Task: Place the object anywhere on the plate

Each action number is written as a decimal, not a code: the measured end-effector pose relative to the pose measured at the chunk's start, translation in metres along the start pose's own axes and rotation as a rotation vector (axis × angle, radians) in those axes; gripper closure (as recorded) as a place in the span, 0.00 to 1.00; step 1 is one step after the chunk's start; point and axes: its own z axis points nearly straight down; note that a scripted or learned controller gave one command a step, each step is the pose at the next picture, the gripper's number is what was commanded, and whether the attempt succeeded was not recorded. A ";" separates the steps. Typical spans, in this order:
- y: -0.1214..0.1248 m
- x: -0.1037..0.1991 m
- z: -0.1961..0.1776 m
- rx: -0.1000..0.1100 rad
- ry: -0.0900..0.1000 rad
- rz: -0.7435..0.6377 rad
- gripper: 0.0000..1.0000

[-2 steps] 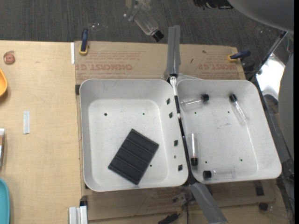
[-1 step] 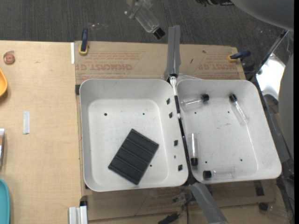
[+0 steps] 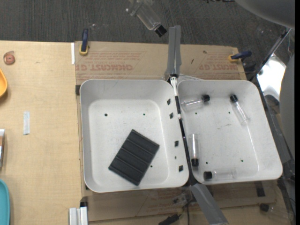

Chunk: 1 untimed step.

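Observation:
A black ribbed plate [image 3: 134,156] lies flat and turned at an angle in the left bin [image 3: 93,125], toward its front. High above the bench at the top of the view, my gripper [image 3: 142,3] is shut on a clear tube with a black cap [image 3: 152,20]. The tube slants down to the right with the cap at its lower end. Gripper and tube hang over the far cardboard edge, well beyond the left bin and far from the plate.
The right bin [image 3: 262,139] holds several more clear black-capped tubes, among them one [image 3: 194,102] at the back left and one [image 3: 193,149] by the divider. Clamps [image 3: 84,41] hold the cardboard [image 3: 117,64]. An orange dish [image 3: 2,86] sits at the far left.

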 end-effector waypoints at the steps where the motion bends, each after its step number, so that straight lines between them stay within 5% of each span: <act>1: 0.001 -0.001 -0.008 0.001 -0.002 0.000 1.00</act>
